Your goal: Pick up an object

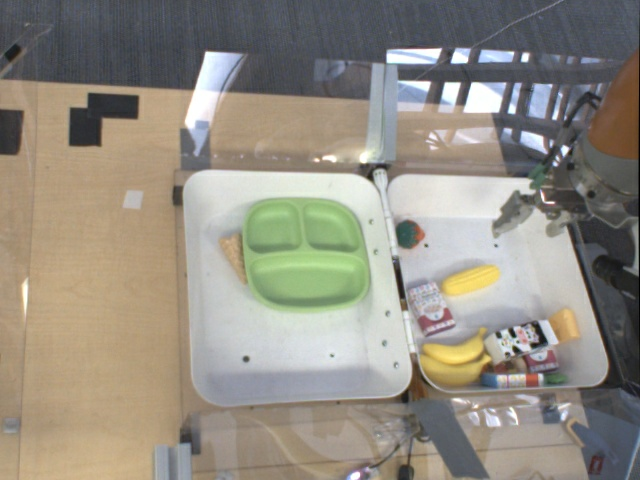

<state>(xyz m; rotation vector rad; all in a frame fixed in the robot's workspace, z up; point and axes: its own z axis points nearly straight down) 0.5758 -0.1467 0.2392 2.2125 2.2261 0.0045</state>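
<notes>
My gripper (pixel 532 218) hangs over the far right part of the right bin (pixel 590 298), its two fingers spread open with nothing between them. Below and left of it lie a yellow corn cob (pixel 470 280) and a small red and green strawberry (pixel 408 233). Nearer the front are a red and white carton (pixel 430 308), a banana (pixel 455 358), a black and white milk carton (pixel 522 340), an orange block (pixel 565 323) and a thin tube (pixel 520 378). All rest on the bin floor, apart from the gripper.
The left bin (pixel 210 348) holds a green divided plate (pixel 303 253) with a tan wafer (pixel 233 256) at its left edge. A metal divider (pixel 392 258) separates the bins. Clear panels stand along the back rim.
</notes>
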